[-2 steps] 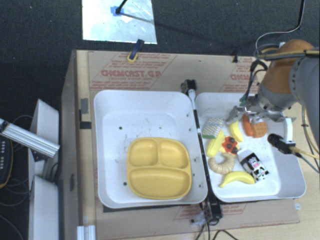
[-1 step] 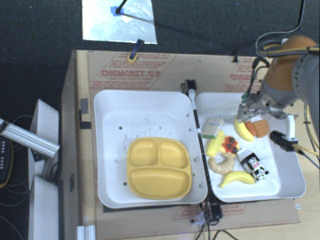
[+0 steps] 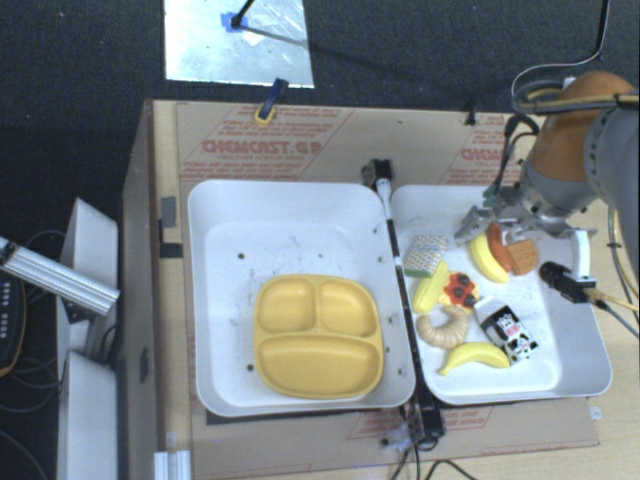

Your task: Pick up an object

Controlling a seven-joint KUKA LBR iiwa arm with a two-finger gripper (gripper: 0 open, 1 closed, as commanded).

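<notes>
Toys lie scattered in the right bin point(image 3: 580, 368): a yellow-and-orange round piece point(image 3: 503, 254) near the far right side, a banana point(image 3: 476, 357) at the near side, a pale curved piece point(image 3: 443, 324) just above the banana, a small black-and-white block point(image 3: 508, 332) beside it on the right, a red-and-orange bit point(image 3: 460, 289) against a yellow wedge point(image 3: 429, 289), and a speckled pale block point(image 3: 426, 254) close to the dividing wall. All of them rest on the bin floor.

The pincer point(image 3: 500, 218) hangs at the far end of that same bin, just above the yellow-and-orange piece (whether it touches the piece I cannot tell), and whether it is open or closed cannot be told from this angle. Nothing is visibly between its tips. The arm point(image 3: 580, 153) comes in from the right, grey with an orange part at the top, and a black cable loops above it.

The left bin point(image 3: 230, 218) holds a yellow divided plate point(image 3: 318, 335) with three sections, lying flat toward the near side. Both bins sit on the bench point(image 3: 300, 138), which is covered with printed cardboard.
</notes>
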